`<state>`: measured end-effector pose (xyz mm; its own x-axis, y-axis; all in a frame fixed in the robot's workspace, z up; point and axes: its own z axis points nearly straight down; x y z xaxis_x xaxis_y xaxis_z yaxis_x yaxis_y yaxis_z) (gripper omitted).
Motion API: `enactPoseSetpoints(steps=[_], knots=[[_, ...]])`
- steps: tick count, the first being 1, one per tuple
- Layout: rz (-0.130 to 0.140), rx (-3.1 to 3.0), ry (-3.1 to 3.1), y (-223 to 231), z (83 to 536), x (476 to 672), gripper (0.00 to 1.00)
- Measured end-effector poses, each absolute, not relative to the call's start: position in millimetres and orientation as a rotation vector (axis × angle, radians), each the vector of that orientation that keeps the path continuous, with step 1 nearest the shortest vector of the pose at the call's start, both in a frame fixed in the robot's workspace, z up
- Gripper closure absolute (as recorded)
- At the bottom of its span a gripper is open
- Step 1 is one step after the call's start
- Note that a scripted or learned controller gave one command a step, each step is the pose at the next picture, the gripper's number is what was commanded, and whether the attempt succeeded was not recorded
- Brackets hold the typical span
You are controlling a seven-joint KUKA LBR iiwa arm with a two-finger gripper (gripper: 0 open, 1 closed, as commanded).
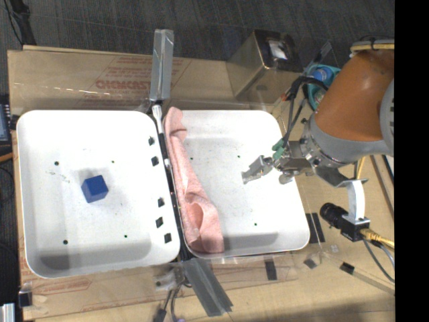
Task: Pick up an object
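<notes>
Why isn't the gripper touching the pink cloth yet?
Apart. The camera view shows the gripper over the right bin, with bare white floor between it and the pink cloth lying along the bin's left wall.

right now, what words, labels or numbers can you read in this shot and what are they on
Red print on the cardboard sheet behind the left bin: reversed and blurred, not readable.
White label on the tan box behind the right bin: too small to read.
Blue cube, pink cloth: no text to be seen.
</notes>
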<state>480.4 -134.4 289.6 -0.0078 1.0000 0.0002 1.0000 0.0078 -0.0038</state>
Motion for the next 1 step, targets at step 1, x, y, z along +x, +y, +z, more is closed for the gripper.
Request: enactPoseSetpoints(steps=[1], knots=[[0.006,-2.112,-2.32,-69.1,198.1,498.5,0.0]])
